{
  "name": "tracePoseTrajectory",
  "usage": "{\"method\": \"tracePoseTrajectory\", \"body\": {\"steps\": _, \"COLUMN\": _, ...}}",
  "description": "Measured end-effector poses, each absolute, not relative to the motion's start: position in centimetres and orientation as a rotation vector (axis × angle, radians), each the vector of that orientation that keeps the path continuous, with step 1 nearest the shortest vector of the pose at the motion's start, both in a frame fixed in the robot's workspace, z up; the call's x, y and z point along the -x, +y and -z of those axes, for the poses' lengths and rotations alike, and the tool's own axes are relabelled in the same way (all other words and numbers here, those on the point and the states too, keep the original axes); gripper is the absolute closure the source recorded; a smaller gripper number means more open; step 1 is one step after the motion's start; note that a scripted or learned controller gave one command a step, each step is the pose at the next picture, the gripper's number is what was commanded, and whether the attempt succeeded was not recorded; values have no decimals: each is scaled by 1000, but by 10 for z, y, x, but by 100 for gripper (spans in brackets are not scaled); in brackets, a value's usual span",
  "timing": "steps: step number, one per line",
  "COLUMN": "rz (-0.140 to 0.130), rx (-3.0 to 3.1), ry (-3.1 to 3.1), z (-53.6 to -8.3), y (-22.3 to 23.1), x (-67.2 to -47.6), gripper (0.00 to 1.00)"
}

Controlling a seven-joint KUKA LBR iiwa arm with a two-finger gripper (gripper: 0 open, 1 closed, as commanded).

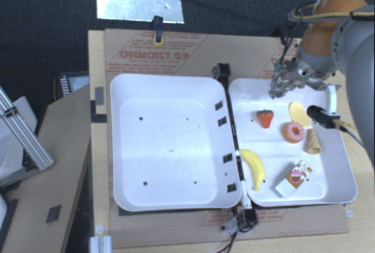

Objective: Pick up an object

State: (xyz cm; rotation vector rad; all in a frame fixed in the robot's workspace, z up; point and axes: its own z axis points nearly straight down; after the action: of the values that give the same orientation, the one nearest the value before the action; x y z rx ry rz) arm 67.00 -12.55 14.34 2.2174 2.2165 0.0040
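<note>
Curved yellow banana beside glossy pink doughnut

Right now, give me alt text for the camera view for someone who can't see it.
A grey arm's gripper hovers at the far edge of the right bin, which holds a strawberry, donut, banana and small carton.

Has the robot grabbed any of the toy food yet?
Not yet. The gripper hangs over the far end of the right bin with nothing visible between its fingers. The strawberry, donut, banana and small carton all lie on the bin floor. Left to do: come down on one, close on it and lift it.
</note>
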Motion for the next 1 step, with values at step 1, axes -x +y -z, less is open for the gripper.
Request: {"method": "tracePoseTrajectory", "body": {"steps": 1, "rz": 1, "rx": -2220, "ry": 2222, "z": -82, "y": -136, "x": -668, "gripper": 100}}
